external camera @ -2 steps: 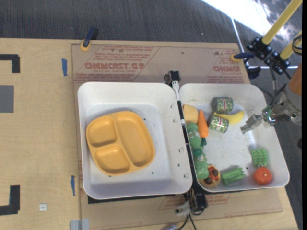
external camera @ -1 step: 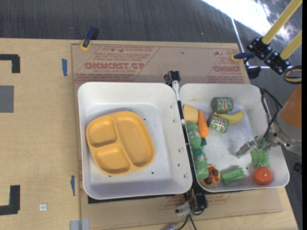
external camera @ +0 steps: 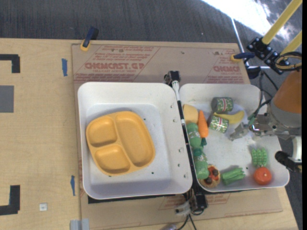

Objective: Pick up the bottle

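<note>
- Roughly mid-right of the right-hand bin, the jaws hang low over its bare white floor, tips pointing toward the view's left. Glare and blur on the metal; cannot tell whether they are spread or pressed together. Nothing seen between them.
- Just behind the jaws, to the right: wrist and the orange band of the arm, over the bin's right rim.
- Just up-left of the jaws: banana, touching a green can. A second green can sits farther up.
- Below the jaws, toward the near rim: knobbly green toy, red tomato, and a green vegetable lying flat.
- Left of the jaws, across open bin floor: carrot, with a pale yellow piece just above it.
- Bottle: green, lying on its side along the bin's left wall, well apart from the jaws, beside the carrot. More green pieces continue below it; cannot separate them clearly.
- Down-left of the jaws, at the bin's near-left corner: small multicoloured toy.
- Farther left, past the divider: second bin, holding a yellow compartment plate.
- Beneath both bins: cardboard sheet on the pale wooden surface.
</note>
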`<state>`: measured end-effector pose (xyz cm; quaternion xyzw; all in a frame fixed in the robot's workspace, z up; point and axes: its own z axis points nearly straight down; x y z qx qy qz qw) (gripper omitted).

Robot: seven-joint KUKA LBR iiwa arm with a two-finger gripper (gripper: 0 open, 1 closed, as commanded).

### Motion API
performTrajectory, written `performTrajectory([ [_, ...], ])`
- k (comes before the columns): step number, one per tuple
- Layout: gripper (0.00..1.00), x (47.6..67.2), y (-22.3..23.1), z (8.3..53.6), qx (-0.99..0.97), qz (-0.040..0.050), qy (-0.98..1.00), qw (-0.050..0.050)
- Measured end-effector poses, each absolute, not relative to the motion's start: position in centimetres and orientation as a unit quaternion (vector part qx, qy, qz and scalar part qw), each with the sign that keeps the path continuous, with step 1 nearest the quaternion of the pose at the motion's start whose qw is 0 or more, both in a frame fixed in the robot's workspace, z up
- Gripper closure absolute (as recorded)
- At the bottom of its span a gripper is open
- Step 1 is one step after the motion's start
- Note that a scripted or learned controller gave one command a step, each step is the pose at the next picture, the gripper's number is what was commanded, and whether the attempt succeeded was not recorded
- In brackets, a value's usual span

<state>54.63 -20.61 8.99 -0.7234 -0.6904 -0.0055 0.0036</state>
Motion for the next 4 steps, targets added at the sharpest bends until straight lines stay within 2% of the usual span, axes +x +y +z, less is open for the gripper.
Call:
performTrajectory([
  [1,0.0,48.8,-21.2,9.0,-0.685,-0.0088,-0.729,-0.001],
  [2,1.0,48.8,-21.9,10.0,-0.687,-0.0045,-0.727,-0.011],
  [3,1.0,48.4,-11.4,9.0,-0.647,-0.0032,-0.762,-0.01],
  [4,1.0,48.0,-2.2,18.4,-0.822,-0.0002,-0.569,0.0],
])
